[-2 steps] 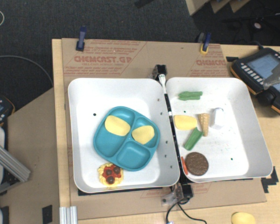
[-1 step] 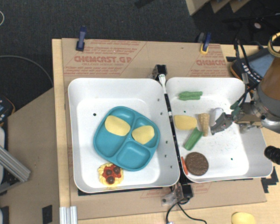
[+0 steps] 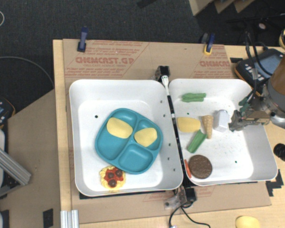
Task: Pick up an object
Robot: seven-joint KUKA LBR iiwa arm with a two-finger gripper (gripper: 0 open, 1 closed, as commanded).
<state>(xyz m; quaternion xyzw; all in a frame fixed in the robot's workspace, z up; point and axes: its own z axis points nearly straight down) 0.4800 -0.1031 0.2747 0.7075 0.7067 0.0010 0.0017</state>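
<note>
Left bin (image 3: 80, 127): a shallow white bin on the brown board, holding a tray and a small toy food piece.
Blue tray (image 3: 128, 153): a teal divided plate lying flat in the middle of the left bin, turned at a slant.
Yellow pieces: one pale yellow piece (image 3: 117, 127) sits in the tray's upper-left compartment and another (image 3: 146, 136) in the upper-right compartment; the two lie apart, with a divider between them.
Pizza-like piece (image 3: 112, 176): a small yellow round with red and dark spots, on the bin floor just below the tray's lower-left edge.
Right bin (image 3: 256, 167): the second white bin, touching the left one along a dark seam.
Green pod (image 3: 193, 97): lies flat near the top of the right bin, well apart from the other items.
Yellow lump (image 3: 188, 124): rests at the left side of the right bin, just beside a tan cone.
Tan cone (image 3: 207, 125): stands between the yellow lump and a grey-white object.
Green stick (image 3: 196, 141): lies at a slant just below the lump and cone.
Brown disc (image 3: 200, 166): a dark round patty near the bin's lower left corner.
Grey-white object (image 3: 221, 119): lies just left of the claw; whether they touch is unclear.
Gripper (image 3: 238, 119): low over the right half of the right bin; I cannot tell how the claw stands.
</note>
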